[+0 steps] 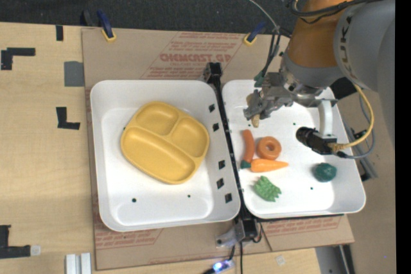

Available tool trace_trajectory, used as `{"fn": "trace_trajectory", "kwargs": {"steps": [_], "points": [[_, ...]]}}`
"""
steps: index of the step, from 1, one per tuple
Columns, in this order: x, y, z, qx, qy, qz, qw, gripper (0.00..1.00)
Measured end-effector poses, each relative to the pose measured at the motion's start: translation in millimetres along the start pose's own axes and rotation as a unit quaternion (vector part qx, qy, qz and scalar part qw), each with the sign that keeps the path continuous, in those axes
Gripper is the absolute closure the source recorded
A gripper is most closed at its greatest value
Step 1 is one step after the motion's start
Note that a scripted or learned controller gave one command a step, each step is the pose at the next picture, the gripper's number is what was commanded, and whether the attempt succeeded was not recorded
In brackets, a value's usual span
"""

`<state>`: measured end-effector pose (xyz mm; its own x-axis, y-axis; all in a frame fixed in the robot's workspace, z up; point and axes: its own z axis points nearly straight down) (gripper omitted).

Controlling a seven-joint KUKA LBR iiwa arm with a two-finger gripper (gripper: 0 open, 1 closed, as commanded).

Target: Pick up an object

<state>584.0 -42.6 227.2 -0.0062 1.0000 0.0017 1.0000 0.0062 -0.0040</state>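
**Reaching in over the right bin, nothing taken yet**

Nearest the camera in the right bin (300,197) lies a green leafy piece (266,188). Off to its right sits a dark green lump (324,171). Just beyond the leafy piece a stubby carrot (268,165) lies crosswise. An orange ring (269,147) sits right behind it, touching it or very nearly. Left of the ring a slim carrot (248,145) runs lengthwise, with its near end by the stubby carrot's tip and its far end pointing away from the camera.

The fingers (255,113) hang just past that far end, over the far-left part of the bin. They look apart from the carrot, though the slanted view does not show how high they are above the bin floor. I cannot tell whether they are spread or closed, because the wrist hardware crowds them. I can make out nothing between them.

This looks like the approach, with the grasp not yet made. The slim carrot is the closest candidate. Taking it would call for a short shift toward the camera, so the fingers straddle its narrow width, then a descent and a close. The ring close on its right leaves little room on that side.

The yellow divided plate (166,141) in the left bin (160,207) plays no part.
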Motion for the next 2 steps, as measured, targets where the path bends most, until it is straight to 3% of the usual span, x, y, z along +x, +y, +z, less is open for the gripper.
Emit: {"fn": "trace_trajectory", "kwargs": {"steps": [2], "points": [[104, -32, 5, 0.0, -0.001, 0.0, 1.0, 1.0]]}}
